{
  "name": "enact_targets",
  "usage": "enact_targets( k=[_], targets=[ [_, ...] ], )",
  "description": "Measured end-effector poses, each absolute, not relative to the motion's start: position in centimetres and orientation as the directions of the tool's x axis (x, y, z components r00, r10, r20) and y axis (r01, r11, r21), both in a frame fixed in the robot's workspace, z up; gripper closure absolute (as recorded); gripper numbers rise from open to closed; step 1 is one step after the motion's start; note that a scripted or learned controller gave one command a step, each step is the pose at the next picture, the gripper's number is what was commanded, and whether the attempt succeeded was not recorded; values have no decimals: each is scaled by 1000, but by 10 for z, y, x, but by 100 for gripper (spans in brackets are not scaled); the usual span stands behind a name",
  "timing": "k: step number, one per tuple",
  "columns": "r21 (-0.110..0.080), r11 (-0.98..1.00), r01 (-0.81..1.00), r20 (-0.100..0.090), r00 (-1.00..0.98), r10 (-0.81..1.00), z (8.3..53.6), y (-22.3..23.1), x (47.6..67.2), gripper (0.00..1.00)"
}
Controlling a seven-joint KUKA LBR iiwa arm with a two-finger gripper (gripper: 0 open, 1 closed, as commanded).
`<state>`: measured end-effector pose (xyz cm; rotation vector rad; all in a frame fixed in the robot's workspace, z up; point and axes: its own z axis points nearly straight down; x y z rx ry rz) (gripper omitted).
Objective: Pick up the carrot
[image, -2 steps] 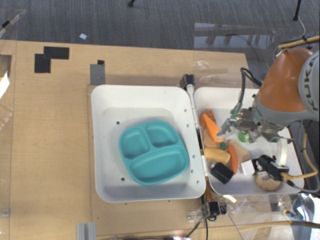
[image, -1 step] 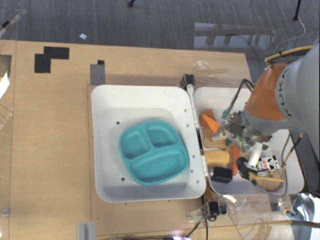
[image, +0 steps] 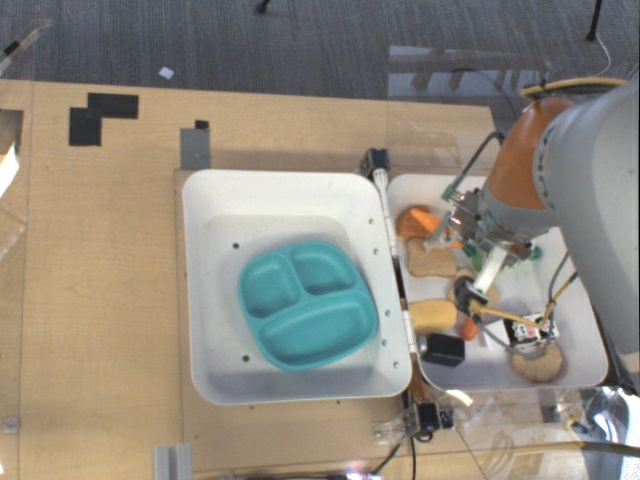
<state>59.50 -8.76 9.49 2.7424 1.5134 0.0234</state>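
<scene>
Two white bins side by side on a wooden bench (image: 100,318). Some flat black marks (image: 100,116) on the wood at the upper left of the frame.

In the left bin (image: 215,368), a blue-green plate (image: 305,303) with three parts, lying flat near the middle.

In the right bin (image: 585,353), lots of little things. At the upper left of this bin, the carrot (image: 414,218), orange, close to the wall between the two bins. Just below the carrot, a slice of toast (image: 430,260). Lower still, a pale yellow lump (image: 433,315). Under that, a small black block (image: 443,349), near the bottom left corner of the bin. Just right of the yellow lump, a small orange bit (image: 468,328). In the lower right of the bin, a round brown cookie (image: 538,365).

Big grey arm (image: 590,188) reaching in from the right of the frame, with an orange band (image: 520,163) above the wrist. Gripper (image: 452,226) over the upper part of the right bin, just right of the carrot and a little above the toast. Very close to the right end of the carrot, but too hard to see if touching or not. Cannot tell how far open the gripper is, or if it has hold of anything.
</scene>
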Motion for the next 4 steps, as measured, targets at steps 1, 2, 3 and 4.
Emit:
enact_targets(
  k=[1, 2, 3, 4],
  targets=[
    [28, -526, 850, 15, 526, 851, 109, -86, 600, 100],
    [25, -526, 850, 14, 526, 851, 108, -86, 599, 0],
    [5, -134, 991, -3, 134, 991, 86, -126, 654, 0],
    [-31, 110, 993, 17, -110, 994, 85, -153, 659, 0]
  ],
)
